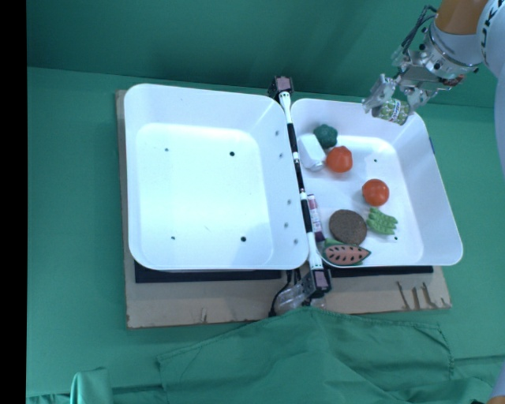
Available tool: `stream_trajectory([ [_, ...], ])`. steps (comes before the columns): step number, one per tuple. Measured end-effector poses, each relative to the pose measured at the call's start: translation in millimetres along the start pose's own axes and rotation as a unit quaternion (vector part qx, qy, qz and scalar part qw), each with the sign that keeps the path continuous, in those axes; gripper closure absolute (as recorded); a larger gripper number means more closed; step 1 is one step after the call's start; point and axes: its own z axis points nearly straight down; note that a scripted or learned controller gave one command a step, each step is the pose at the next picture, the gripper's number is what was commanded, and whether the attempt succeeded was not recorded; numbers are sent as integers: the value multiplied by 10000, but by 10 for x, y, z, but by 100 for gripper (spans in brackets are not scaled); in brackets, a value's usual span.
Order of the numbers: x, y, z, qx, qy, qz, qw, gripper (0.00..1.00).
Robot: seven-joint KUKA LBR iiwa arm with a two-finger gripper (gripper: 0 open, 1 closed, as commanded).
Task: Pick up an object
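**Hand raised over the far corner of the right bin with a small greenish thing in its grip**

The hand [392,102] sits at the far right corner of the right bin [442,229], above the rim. Between its fingers [377,95] shows a small greenish, pale-speckled object [394,111], so the hand is closed around it. What the object is cannot be made out; it is small and partly covered by the metal of the hand. It looks clear of the bin floor.

Lower in the same bin lie the other things: a dark green broccoli piece [325,135] just beside a white oblong piece [311,151] near the divider, a red tomato [339,159] touching them, a second tomato [375,192] well apart toward the middle, a brown round cookie [348,226], a bunch of green pea pods [383,221] just beside it, and a watermelon slice [346,254] at the near rim. All of these are well away from the hand.

The left bin [142,118] stands alongside, both on cardboard [158,312] on the green counter [71,197]. The arm [461,24] is cut off at the top right corner. A green cloth [316,363] covers the near edge of the cardboard, and a blurred clear item [290,298] by the divider's near end is hard to identify.
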Motion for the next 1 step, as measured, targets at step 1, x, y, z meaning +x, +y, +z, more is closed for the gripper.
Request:
stream_trajectory([
  [1, -27, -8, -476, -2, -2, 63, 10000, 100],
])
